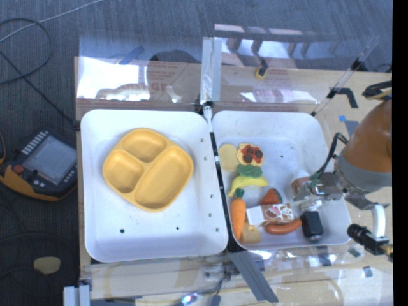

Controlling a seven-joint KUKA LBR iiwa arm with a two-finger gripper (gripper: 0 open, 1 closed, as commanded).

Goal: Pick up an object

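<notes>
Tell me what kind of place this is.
Probably a robotics lab test bench: two white bins, toy food such as a carrot beside a yellow divided plate, a handheld controller on carpet.

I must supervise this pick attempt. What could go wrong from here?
The toy food lies crowded in the right bin: carrot, banana and sausage touch, so the pincer may nudge neighbours or lift two. It also works near the bin's right wall, so it might strike it.
</notes>
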